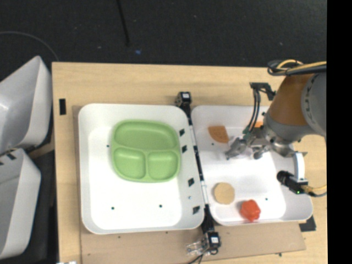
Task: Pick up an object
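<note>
Two shallow white bins were seen side by side on a wooden bench (137,84). In the left bin (93,202) a green divided plate (146,150) lay flat toward the far side, with one long compartment and two smaller ones. The right bin (275,197) held three small things: a brown, flat piece (218,133) near the far left corner, a round tan disc (224,193) near the divider toward the near side, and a red object (250,210) just to the right of the disc, close to the near wall. The disc and the red object were near one another but apart. The grey arm (305,103), with its orange band, was reached in from the right over the right bin. The gripper (246,148) was held low over the middle of that bin, to the right of the brown piece and beyond the disc. Its metal fingers (235,149) were seen spread apart, pointing toward the left, and nothing could be made out between them. The brown piece lay just beside the fingers but was not touched by them, as far as could be told. The disc and the red object lay well apart from the gripper. Small black clips (183,98) were fixed along the edge between the two bins.
</note>
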Robot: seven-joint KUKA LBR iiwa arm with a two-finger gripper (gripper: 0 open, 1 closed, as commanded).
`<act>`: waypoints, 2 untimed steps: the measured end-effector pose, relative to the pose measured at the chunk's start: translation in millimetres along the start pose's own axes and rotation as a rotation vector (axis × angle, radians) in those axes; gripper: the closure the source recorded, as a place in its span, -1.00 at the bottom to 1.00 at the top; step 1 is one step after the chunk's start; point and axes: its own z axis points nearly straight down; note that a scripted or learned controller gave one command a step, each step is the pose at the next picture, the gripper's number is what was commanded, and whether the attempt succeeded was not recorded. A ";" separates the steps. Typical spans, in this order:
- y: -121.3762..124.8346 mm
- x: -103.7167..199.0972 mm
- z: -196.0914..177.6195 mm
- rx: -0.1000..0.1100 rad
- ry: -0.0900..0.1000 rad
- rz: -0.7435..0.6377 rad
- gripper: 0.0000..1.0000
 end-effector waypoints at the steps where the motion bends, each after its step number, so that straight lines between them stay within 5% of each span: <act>1: 1.8 -1.8 -15.1 -0.007 -0.002 0.005 1.00; 2: -0.4 -11.1 -76.4 -0.011 -0.003 0.001 1.00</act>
